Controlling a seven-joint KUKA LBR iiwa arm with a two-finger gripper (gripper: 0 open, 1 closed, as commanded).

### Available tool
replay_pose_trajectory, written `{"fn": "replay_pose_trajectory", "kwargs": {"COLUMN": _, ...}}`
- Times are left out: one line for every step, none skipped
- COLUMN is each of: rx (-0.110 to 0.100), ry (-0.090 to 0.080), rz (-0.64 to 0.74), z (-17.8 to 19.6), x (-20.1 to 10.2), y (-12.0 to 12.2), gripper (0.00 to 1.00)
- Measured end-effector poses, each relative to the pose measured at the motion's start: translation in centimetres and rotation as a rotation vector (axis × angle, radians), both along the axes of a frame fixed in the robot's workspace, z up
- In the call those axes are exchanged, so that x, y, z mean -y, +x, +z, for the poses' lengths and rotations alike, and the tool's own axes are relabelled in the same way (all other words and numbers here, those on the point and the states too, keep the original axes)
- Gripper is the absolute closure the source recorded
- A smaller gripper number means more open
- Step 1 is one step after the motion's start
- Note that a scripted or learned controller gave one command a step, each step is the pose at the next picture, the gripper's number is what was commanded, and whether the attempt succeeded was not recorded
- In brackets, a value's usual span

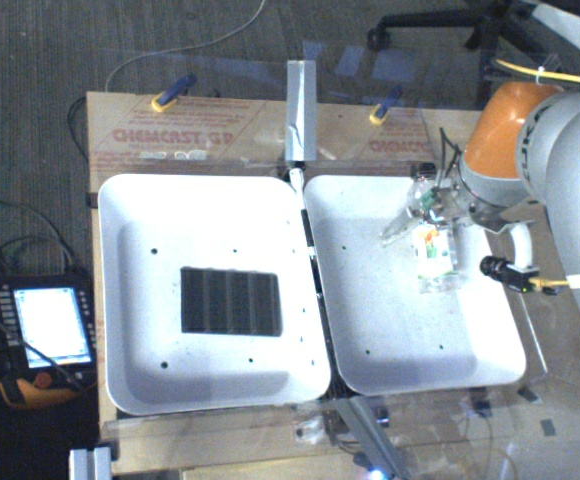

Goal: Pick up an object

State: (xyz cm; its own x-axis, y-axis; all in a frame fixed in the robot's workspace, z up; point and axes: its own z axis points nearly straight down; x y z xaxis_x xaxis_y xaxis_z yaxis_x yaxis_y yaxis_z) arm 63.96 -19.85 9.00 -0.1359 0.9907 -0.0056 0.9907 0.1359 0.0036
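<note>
A black ribbed rectangular pad (230,301) lies flat in the middle of the left bin (130,218). The grey arm with its orange band (500,133) reaches in from the right over the back right part of the right bin (390,348). Its gripper (417,255) hangs low over that bin's floor. The clear fingers (398,228) are splayed apart, open, with nothing between them. The pad is far to the gripper's left, across the wall between the bins.
A handheld controller with a lit screen (45,328) lies on the floor left of the bench, with cables. Two yellow-and-blue clamps (173,91) hold the back board. A black fitting (500,268) juts out by the right bin's right rim.
</note>
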Motion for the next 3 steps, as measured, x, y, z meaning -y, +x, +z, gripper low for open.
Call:
{"fn": "replay_pose_trajectory", "kwargs": {"rx": 0.0, "ry": 0.001, "rz": 0.001, "z": 0.9, "x": -0.1, "y": 0.0, "gripper": 1.0}}
{"fn": "replay_pose_trajectory", "kwargs": {"rx": -0.001, "ry": 0.003, "rz": 0.002, "z": 1.8, "x": -0.2, "y": 0.0, "gripper": 1.0}}
{"fn": "replay_pose_trajectory", "kwargs": {"rx": -0.005, "ry": 0.005, "rz": 0.15, "z": 9.9, "x": -12.2, "y": -0.1, "gripper": 1.0}}
